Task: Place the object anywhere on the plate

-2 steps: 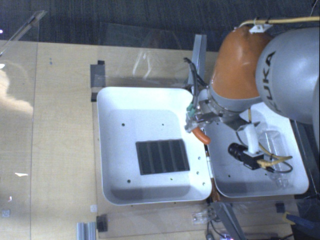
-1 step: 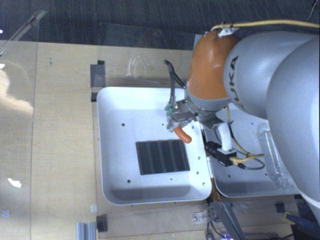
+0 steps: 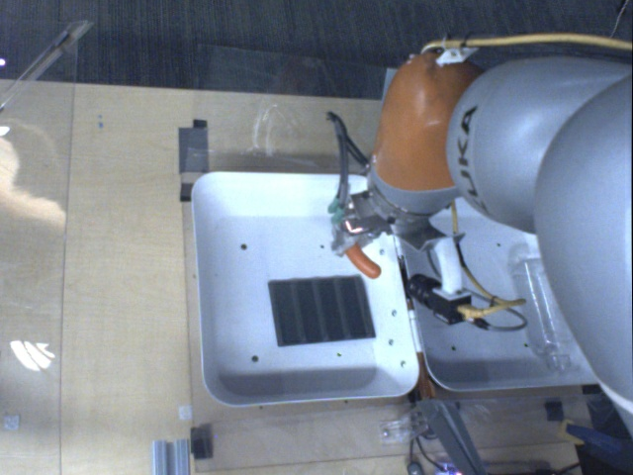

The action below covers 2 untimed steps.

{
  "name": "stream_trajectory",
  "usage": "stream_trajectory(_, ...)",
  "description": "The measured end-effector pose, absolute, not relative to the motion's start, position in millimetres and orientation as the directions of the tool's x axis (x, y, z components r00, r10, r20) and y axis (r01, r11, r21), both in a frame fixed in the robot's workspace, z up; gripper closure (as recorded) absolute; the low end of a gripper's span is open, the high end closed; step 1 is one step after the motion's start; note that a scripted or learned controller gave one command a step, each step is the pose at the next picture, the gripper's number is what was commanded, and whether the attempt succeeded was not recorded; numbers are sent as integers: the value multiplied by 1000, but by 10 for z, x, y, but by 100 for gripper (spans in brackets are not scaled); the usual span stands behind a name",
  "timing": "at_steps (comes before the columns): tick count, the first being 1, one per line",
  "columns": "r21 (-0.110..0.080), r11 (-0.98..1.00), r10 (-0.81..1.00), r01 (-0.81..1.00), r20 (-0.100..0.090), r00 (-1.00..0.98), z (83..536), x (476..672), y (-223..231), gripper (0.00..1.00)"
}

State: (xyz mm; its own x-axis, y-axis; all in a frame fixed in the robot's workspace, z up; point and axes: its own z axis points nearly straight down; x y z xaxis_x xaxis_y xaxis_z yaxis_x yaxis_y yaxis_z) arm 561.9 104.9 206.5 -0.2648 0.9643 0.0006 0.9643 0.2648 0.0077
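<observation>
Seen from above: end effector hanging over the upper right part of the left bin, beneath the arm's orange band. Orange object, sausage-shaped, directly under the end effector and apparently nipped between the narrowly parted fingers by its upper end, tilted down to the right; whether lifted clear of the bin floor or touching it, impossible to tell. Dark ribbed plate just below and slightly left of the end effector, flat on the bin floor and bare.

Step in hand, as judged: carrying the object over to the plate. Best done with a short move down-left until squarely above the ribbed surface, then a gentle lowering before release, so that the rounded object does not roll off along the grooves. Grip apparently slight, hence slow motion advisable.

Surroundings: right bin to the right of the end effector, mostly under the arm, holding a clear plastic piece; yellow cable and black connector hanging below right. Bin wall just right of the end effector, away from the path. Wooden table well to the left. Nothing between the object and the plate.
</observation>
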Motion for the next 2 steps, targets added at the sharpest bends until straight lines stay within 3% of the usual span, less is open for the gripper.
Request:
stream_trajectory(1,6,406,914,914,-1,-406,2407,5023,929,100)
stream_trajectory(2,8,494,869,869,-2,-494,3165,5070,1438,100)
